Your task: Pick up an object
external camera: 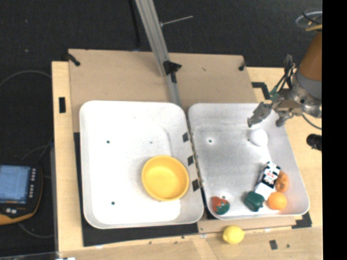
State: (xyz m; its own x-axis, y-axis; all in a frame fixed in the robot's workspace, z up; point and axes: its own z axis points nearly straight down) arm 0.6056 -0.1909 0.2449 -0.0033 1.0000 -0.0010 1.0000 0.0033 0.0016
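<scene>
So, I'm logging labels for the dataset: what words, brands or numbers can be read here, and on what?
No text reads clearly.
Handheld screen at the left edge: lit blue, content too blurred to read.
Black-and-white box in the right bin: printed pattern, no legible words.
Yellow bowl, orange, lemon: no markings visible.

Left bin (108, 123): I see open floor all round the yellow bowl (165, 177), which sits near its right wall.
Right bin (227, 129): I find the upper and middle floor free but for a white ball (259, 137).
Right bin's lower right corner: crowded by the orange (277, 201), green block (253, 201) and cow-patterned toy (269, 176).
</scene>
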